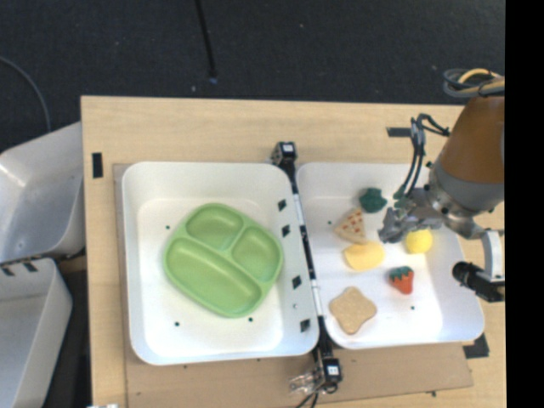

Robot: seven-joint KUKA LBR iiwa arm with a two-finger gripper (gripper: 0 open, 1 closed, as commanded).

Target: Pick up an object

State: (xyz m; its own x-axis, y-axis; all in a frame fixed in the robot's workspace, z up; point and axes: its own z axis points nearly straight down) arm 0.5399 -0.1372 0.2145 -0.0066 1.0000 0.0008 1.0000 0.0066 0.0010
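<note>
The right bin (pixel 442 313) holds several toy foods: a dark green piece (pixel 371 199), a pizza slice (pixel 350 226), a yellow cheese wedge (pixel 364 257), a round yellow fruit (pixel 418 242), a red strawberry (pixel 402 280) and a tan bread slice (pixel 352 309). My gripper (pixel 396 226) hangs over this bin, between the green piece and the yellow fruit, just right of the pizza slice. Nothing shows between its fingers.
The left bin (pixel 140 313) holds a green divided plate (pixel 223 259). A black divider with clips (pixel 299 245) runs between the bins. The arm's grey and orange body (pixel 473 155) covers the right bin's far right corner. Cables (pixel 416 155) hang beside the wrist.
</note>
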